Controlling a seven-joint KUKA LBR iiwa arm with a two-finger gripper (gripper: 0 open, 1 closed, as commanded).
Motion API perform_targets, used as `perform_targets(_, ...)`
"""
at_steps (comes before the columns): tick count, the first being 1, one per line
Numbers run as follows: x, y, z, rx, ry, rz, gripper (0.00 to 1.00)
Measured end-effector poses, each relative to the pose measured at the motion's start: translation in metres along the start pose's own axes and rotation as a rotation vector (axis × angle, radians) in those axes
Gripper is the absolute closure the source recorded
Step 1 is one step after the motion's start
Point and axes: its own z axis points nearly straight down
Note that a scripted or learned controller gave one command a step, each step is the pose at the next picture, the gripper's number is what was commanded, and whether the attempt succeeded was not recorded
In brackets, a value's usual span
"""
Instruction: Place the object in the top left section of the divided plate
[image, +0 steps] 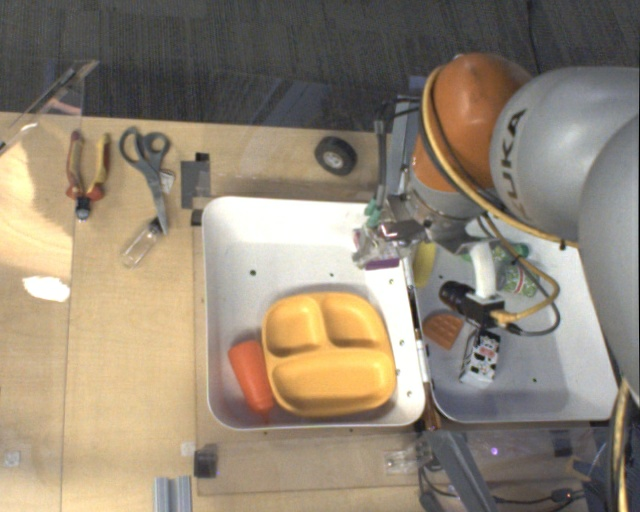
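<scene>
Purple object (380, 262) seemingly pinched in end effector (378, 250), above left bin (230, 300), divided plate (327, 352) below.

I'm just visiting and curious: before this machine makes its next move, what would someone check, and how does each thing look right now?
1. Divided plate sits flat in the left bin: ok.
2. Top left section of the plate free of items: ok.
3. Claw has an object between its fingers: cannot tell; something purple shows at its tip, but the grip is unclear.
4. Claw is over the plate: not ok; it hangs near the left bin's upper right corner, short of the plate.
5. Orange carrot-like item lies beside the plate, not in a section: ok.
6. Items in the right bin lie apart from the plate: ok.
</scene>
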Motion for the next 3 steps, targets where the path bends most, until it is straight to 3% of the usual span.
perform_targets(1, 0.064, -0.063, 0.008, 0.001, 0.001, -0.007, 1.00)
perform_targets(2, 0.111, -0.066, -0.042, -0.001, 0.002, -0.132, 1.00)
perform_targets(3, 0.110, -0.066, -0.042, -0.001, 0.001, -0.131, 0.00)
